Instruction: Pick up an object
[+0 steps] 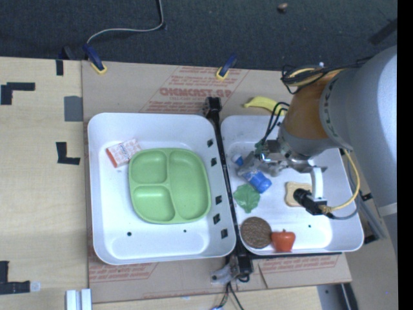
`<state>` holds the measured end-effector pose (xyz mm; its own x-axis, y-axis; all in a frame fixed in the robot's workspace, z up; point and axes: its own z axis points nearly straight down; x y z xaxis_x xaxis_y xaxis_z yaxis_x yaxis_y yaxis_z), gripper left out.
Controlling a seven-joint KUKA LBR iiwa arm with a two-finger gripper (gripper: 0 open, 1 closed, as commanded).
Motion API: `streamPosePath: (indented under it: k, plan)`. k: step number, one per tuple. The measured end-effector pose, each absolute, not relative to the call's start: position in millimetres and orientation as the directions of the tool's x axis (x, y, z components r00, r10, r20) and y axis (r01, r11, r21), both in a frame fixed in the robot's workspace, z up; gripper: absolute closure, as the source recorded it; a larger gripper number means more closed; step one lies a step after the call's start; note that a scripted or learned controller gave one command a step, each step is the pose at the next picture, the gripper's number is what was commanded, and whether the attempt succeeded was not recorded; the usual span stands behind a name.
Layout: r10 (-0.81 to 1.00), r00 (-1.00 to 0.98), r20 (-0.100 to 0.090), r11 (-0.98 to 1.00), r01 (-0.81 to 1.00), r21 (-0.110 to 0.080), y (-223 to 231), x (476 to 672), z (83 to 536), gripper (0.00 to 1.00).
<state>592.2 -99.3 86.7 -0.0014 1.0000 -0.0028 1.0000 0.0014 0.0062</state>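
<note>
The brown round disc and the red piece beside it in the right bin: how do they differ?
The brown round disc is dark brown, flat and circular; the red piece is bright red and lumpier. The disc looks larger than the red piece. The disc sits nearer the bin divider, the red piece further right. Both lie along the right bin's near edge, apart from the gripper.

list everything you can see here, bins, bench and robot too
bins: 2, white, side by side on the bench
divided plate: 1, light green, left bin
small packet: 1, red and white, left bin, upper left of the plate
blue object: 1, right bin, beside the gripper
green leafy object: 1, right bin, near the divider
round disc: 1, brown, right bin front
red object: 1, right bin front, beside the disc
toast-like piece: 1, tan, right bin
yellow object: 1, behind the right bin
arm: 1, grey with orange band, over the right bin
gripper: 1, low in the right bin
</note>
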Motion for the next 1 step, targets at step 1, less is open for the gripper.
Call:
streamPosePath:
  k: [1]
  plan:
    - [1.000,-0.001,-0.003,0.001,1.000,0.007,-96.5,561.7,86.9,0.00]
